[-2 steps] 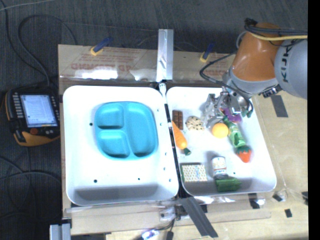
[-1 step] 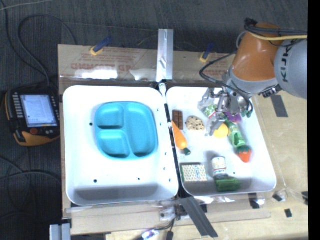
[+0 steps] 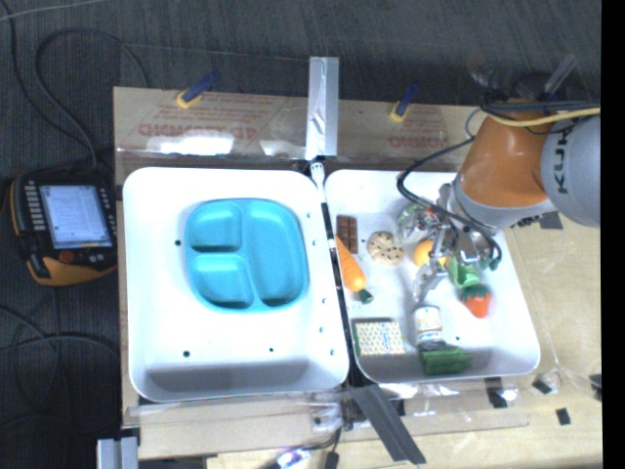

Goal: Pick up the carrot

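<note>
Carrot: you see it lying against the left wall of the right bin, orange body with its green end toward the bin's front, well to the left of the gripper.
Carrot's neighbours: a brown bar sits just behind it, a round cookie lies between it and the gripper, and a patterned packet lies in front of it.
Gripper: it hangs over the middle of the right bin, amid clutter; you cannot tell whether its fingers are spread or pressed together, and nothing orange is visibly between them.
Near the gripper: a yellow piece just beside it, a small jar in front, a red-and-green strawberry to its right.
Left bin: holds a blue divided tray, far to the gripper's left.
Progress: by your view, the carrot is not yet picked.
Risk: the wall crowds the carrot, so a finger may strike the rim or push the carrot aside.
Risk: descending here, the gripper would likely catch the wrong item.
</note>
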`<action>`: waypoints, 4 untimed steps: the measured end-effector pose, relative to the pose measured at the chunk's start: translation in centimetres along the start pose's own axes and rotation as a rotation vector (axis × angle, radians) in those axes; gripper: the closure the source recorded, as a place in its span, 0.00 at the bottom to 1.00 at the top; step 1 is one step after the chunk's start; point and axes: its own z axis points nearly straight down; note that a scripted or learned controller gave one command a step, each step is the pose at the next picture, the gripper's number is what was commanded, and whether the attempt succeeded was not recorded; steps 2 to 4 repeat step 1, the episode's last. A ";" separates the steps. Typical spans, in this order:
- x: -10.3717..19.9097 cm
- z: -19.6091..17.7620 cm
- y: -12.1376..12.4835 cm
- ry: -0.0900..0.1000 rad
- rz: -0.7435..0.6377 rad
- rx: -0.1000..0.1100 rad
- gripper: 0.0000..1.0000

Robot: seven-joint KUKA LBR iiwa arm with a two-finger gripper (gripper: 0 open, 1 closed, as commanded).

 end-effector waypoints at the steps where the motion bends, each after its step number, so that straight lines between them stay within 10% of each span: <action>1: 0.7 -6.1 -4.4 0.016 0.345 0.000 0.00; 4: 0.7 -6.1 -4.4 0.016 0.345 0.000 0.00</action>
